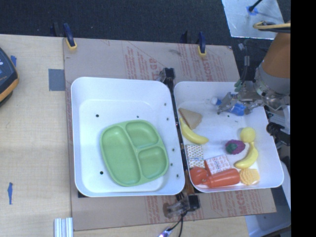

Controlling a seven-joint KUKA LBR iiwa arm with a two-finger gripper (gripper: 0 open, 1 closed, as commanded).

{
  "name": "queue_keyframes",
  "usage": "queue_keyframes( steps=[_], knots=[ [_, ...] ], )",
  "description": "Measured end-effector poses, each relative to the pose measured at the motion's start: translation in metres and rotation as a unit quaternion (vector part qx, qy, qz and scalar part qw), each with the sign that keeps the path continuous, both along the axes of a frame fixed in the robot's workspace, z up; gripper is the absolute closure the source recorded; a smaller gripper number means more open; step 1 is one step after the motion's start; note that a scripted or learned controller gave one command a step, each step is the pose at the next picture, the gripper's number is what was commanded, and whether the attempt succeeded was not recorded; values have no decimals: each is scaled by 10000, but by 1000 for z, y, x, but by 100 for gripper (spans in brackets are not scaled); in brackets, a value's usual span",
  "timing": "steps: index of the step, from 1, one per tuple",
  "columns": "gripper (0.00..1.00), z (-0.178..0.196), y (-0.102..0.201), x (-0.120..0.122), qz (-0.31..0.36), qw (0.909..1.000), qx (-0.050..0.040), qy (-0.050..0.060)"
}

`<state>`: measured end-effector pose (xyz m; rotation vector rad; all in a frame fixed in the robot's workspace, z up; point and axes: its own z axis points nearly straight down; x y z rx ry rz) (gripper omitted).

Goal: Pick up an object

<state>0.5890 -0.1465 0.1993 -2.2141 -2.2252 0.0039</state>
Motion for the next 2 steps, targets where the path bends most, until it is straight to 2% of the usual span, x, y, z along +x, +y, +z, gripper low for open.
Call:
queue_keyframes(
  steps=[1, 2],
  knots=[
    [0, -98, -30, -49, 22, 10000, 51, 36],
    [0, -108, -64, 67, 5, 10000, 0, 5]
  ],
)
